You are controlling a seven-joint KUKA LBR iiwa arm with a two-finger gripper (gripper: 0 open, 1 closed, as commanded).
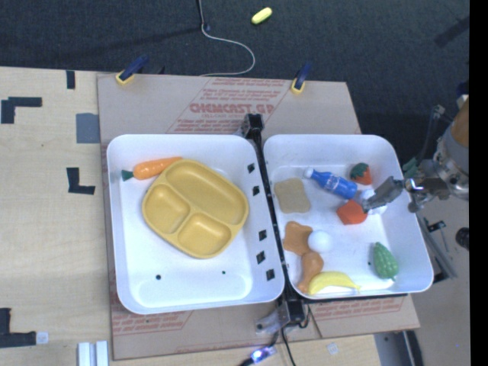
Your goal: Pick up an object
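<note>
Across the left bin [130,280] lies a yellow divided plate [195,207]; the right bin [404,258] holds a small orange-red block [351,213], likely light, rigid, best pinched across flat sides. Just above hovers the gripper [379,197]; its spread cannot be told.

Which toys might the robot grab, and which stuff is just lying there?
Might be grabbed, right bin: orange block by the tool, blue bottle, white ball, banana, green toy.

Just lying about: yellow tray, carrot, yellow capsule on the floor.
</note>
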